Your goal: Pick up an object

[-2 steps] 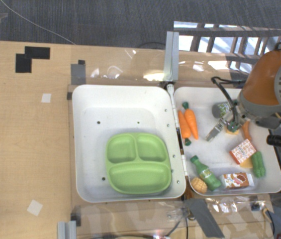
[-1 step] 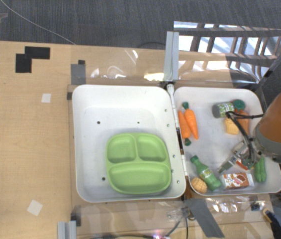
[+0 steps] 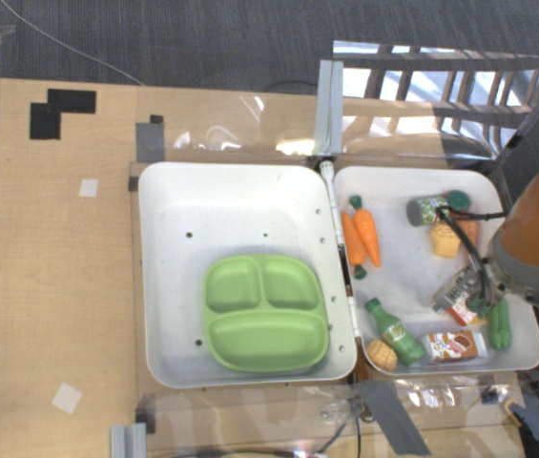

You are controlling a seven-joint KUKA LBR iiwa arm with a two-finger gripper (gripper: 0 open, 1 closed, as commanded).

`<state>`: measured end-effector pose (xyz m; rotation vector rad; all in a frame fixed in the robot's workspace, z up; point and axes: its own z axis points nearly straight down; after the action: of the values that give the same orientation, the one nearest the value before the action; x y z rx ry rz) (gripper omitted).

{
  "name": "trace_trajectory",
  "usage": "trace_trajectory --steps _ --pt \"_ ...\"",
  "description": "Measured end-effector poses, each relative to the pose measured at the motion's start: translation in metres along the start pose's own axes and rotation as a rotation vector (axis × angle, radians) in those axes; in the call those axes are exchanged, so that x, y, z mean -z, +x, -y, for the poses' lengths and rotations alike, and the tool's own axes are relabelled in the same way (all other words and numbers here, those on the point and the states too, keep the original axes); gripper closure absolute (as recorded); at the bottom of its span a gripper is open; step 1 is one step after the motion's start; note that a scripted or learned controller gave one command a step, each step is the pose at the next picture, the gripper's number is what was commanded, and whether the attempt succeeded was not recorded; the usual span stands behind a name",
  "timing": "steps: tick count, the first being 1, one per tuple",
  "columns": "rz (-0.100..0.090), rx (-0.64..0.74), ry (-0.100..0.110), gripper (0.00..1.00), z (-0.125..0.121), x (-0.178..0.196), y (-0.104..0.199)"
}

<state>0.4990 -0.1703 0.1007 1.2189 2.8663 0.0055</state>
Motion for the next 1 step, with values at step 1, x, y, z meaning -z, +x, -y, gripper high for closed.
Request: trace_trajectory --steps 1 --pt "0.002 0.148 0.001 1.0 -0.0439 -0.0085 0.0512"
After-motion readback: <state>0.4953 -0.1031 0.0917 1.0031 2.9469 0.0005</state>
